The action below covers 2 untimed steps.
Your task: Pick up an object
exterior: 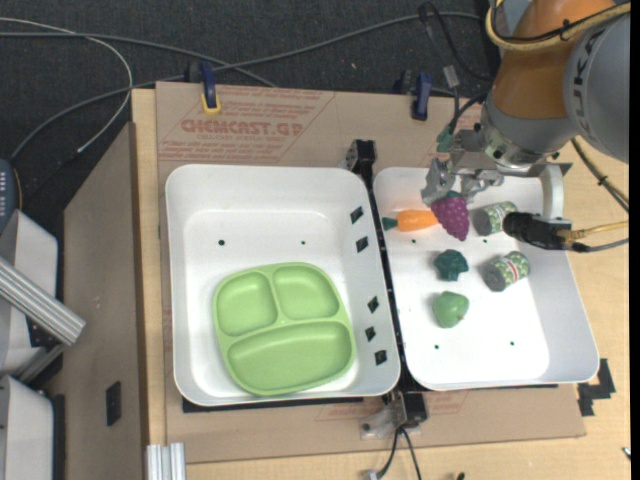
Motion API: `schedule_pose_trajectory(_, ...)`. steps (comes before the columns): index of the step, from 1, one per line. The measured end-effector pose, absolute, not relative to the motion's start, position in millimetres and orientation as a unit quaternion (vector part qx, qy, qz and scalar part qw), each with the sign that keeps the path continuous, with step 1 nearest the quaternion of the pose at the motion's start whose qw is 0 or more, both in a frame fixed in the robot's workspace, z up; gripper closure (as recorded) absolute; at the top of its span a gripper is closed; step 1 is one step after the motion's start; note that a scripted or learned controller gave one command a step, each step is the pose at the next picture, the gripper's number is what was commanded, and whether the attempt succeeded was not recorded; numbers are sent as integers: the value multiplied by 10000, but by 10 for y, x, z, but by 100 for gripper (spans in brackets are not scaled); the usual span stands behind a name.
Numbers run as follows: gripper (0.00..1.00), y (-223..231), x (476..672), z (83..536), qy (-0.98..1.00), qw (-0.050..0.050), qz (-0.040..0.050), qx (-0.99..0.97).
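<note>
The jaws (452, 190) are hanging over the right bin (560, 353), clamping a purple grape bunch (455, 215). The bunch is dangling just beside an orange carrot (417, 220) lying below.

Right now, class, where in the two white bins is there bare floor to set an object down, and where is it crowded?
Free: the left white bin behind the green divided plate, and the right white bin's near strip in front of the light green toy. Crowded: its far end, where the orange carrot, purple grapes, dark green toy and two small cans cluster under the hand.
</note>
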<state>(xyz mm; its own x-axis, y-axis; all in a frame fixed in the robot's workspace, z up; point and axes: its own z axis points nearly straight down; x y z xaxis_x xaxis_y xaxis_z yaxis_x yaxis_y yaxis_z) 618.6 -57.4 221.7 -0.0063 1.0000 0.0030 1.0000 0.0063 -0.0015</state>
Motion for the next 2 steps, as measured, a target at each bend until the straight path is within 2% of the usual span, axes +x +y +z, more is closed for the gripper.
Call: schedule_pose_trajectory(2,100,603,6041,2366,-7097,12,-11,-7045)
